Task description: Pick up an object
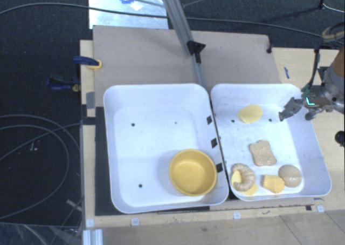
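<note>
— Gripper [295, 110] is hovering over the right bin's [318, 157] far right side, arm reaching in from the edge. How are the fingers looking?

— Fingers [287, 110] are sitting slightly apart, nothing showing between them. They're pointing toward the yellow disc [250, 113], which is lying near, just ahead of the tips, not touching.

— And the rest?

— Closer to the camera than the fingers, the cracker [262, 152] is lying flat, well apart from them. Beyond it, the croissant [242, 177], the yellow wedge [273, 184] and the bread roll [290, 175] are lining up along the front wall. Farthest from the fingers, the yellow bowl [193, 171] is sitting upright in the left bin [129, 103].
</note>
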